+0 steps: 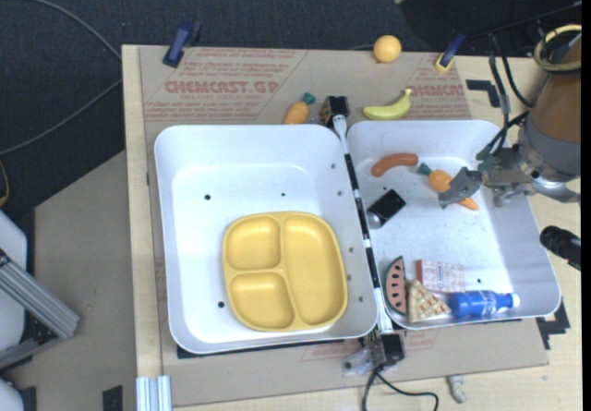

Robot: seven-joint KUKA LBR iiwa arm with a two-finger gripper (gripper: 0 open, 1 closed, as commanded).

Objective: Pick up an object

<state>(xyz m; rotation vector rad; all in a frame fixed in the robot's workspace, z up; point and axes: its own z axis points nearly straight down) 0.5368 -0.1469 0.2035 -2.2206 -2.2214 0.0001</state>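
In the right bin (517,243), my gripper (462,189) hangs low at the upper middle, directly over an orange carrot (440,180) whose ends stick out on either side of it. A reddish sausage (395,163) lies to the left of the carrot. Below the sausage is a small black block (386,206). Along the bin's front edge lie a watermelon slice (395,278), a cracker box (432,289) and a blue bottle (480,304).
The left bin (185,178) holds a yellow divided plate (284,269). Behind the bins on the board sit a banana (389,106), an orange ball (388,49), a small carrot-like toy (297,112) and a black piece (336,107). Cables run at the right.
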